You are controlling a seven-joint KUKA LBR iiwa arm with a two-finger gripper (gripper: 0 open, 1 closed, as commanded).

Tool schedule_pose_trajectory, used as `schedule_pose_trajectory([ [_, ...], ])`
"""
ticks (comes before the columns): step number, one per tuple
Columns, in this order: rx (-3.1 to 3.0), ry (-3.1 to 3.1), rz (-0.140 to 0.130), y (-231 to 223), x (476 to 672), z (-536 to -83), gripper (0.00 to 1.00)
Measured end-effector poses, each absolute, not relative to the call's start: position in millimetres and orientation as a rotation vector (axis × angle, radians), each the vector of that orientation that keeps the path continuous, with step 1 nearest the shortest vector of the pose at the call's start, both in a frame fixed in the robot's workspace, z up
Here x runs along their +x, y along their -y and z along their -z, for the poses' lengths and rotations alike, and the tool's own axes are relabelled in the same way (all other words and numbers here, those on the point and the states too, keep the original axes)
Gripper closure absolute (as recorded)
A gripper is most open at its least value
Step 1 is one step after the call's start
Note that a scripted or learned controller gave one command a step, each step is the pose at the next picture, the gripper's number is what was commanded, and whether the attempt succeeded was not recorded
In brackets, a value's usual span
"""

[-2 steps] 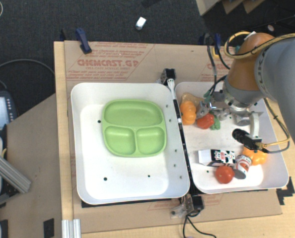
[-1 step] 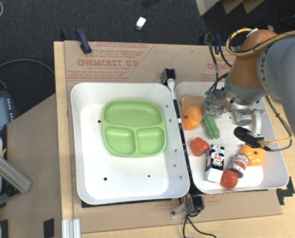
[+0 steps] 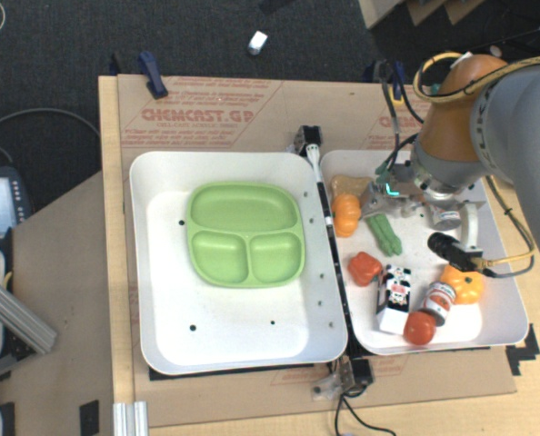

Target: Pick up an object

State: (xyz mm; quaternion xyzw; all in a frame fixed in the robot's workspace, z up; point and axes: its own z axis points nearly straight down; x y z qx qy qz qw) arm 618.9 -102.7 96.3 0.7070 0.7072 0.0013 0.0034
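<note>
Nearest the camera runs the front rim of the left bin (image 3: 243,363), a shallow white tub with rounded corners and a smooth, faintly glossy floor. On that floor sits a pale green divided plate (image 3: 247,234), moulded plastic with one long well above two smaller ones, set apart from the clutter as if waiting to receive something. Across the central divider, the right bin (image 3: 502,330) holds the candidates for picking: a rounded orange fruit (image 3: 346,214) against the divider, a slim green pod (image 3: 385,234), a red tomato-like piece (image 3: 365,268), a boxy black-and-white carton (image 3: 395,299), a small jar (image 3: 440,300) beside a red ball (image 3: 420,329), and a lumpy orange pepper (image 3: 465,285). They lie loosely scattered, likely so any one can be reached. Above the bin's far half hangs the gripper (image 3: 425,209), metal and cabled below its orange band; whether it is parted or closed cannot be told, and nothing visibly sits in it.
</note>
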Motion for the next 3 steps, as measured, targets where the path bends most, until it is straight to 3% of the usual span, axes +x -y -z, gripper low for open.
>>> schedule_pose_trajectory([
  [1, 2.213, -2.231, -0.009, 8, 558.8, -190, 0.0],
  [2, 2.229, -2.221, 0.006, 33, 505.3, -184, 0.0],
  [3, 2.227, -2.222, 0.004, 39, 477.6, -184, 0.0],
])
